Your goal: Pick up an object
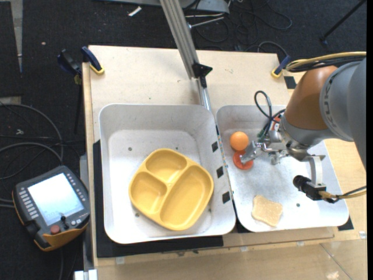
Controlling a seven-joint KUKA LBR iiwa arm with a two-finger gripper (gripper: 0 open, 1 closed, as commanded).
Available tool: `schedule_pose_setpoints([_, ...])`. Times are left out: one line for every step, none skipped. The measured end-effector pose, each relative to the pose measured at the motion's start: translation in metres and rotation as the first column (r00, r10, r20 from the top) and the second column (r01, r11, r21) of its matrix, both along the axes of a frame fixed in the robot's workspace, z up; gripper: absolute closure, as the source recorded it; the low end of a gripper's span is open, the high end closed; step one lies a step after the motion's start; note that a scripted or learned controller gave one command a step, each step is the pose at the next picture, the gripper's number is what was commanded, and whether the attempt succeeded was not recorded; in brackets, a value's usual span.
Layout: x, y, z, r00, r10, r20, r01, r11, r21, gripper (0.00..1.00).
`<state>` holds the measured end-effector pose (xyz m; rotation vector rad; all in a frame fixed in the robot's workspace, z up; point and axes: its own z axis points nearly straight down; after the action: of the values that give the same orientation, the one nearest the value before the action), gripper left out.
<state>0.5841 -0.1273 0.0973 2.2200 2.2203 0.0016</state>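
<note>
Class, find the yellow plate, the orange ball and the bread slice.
Plate (pixel 171 195), camera view, middle divider.
Ball (pixel 239 140), camera view, its top.
Bread (pixel 267 210), camera view, its centre.

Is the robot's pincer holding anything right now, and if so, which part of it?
It cannot be told. The pincer sits right beside the orange ball and the red piece in the right bin, but no thing shows between its tips.

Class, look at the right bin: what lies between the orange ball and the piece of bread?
In the camera view, a red disc lies below the orange ball; then bare bin floor runs to the bread.
</note>
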Motion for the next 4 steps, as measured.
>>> schedule_pose_setpoints([0.001,0.0,0.011,1.0,0.0,0.003,0.0,1.0,0.0,1.0])
schedule_pose_setpoints([0.002,0.0,0.054,1.0,0.002,0.002,-0.002,1.0,0.0,1.0])
schedule_pose_setpoints([0.0,0.004,0.098,1.0,0.002,0.003,-0.002,1.0,0.0,1.0])
schedule_pose_setpoints([0.002,0.004,0.142,1.0,0.003,0.004,-0.003,1.0,-0.001,1.0])
